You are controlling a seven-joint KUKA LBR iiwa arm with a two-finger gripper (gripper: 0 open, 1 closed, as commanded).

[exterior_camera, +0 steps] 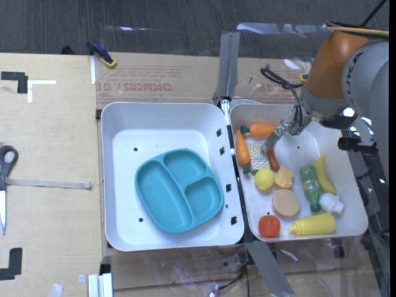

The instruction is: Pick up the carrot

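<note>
Your carrot [242,148] lies in the right bin [356,224], against its left wall, near the top-left corner. Long axis runs roughly up-down in the camera view, green end at the bottom, orange body pointing up toward the far wall. A second orange carrot-like piece [261,129] sits just above-right of it, long axis left-right, green end on the left.

Your pincer [272,142] hangs over the right bin's upper middle, just right of the carrot, tips angled down-left. You can't tell from this angle whether it's spread or pressed together; nothing visibly between the fingers. A red sausage-like piece [273,159] lies just below the tips.

Rest of the right bin: lemon [264,179], waffle-like piece [284,177], round tan piece [286,203], tomato [269,226], green bottle [310,188], banana [323,174], yellow squeeze bottle [312,225].

Left bin [114,184] holds a blue divided plate [178,190]. Scissors [5,172] lie at the tabletop's [49,135] left edge.
</note>
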